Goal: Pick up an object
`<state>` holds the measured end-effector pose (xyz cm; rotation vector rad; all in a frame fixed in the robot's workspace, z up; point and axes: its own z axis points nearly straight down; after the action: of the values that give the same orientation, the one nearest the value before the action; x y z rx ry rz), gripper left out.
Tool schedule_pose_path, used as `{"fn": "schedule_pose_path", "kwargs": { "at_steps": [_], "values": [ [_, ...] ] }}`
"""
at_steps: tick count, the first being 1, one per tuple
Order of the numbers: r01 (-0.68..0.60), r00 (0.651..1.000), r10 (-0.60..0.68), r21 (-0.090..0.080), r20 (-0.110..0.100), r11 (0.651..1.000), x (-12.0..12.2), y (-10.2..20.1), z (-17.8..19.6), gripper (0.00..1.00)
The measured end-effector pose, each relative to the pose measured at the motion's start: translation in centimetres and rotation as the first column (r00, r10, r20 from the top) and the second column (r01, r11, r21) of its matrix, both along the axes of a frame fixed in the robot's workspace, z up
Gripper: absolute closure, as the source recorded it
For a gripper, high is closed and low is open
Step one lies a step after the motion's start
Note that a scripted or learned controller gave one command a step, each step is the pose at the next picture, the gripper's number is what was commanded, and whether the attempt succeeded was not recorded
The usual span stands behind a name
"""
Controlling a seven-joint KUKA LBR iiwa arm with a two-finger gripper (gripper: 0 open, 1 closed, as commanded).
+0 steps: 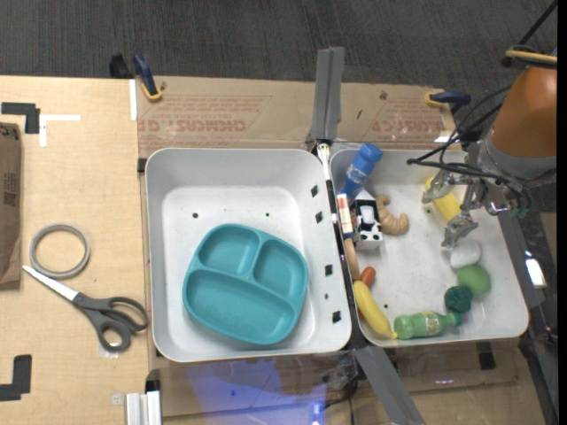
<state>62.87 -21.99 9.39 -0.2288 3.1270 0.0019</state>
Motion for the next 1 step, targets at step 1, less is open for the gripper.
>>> {"fn": "schedule_pose_path", "kwargs": {
  "at_steps": [1],
  "values": [
    [0.0, 1.0, 0.0, -0.002, 0.007, 1.0, 0.19, -0.03, 1.16, 1.0]
  ]
}}
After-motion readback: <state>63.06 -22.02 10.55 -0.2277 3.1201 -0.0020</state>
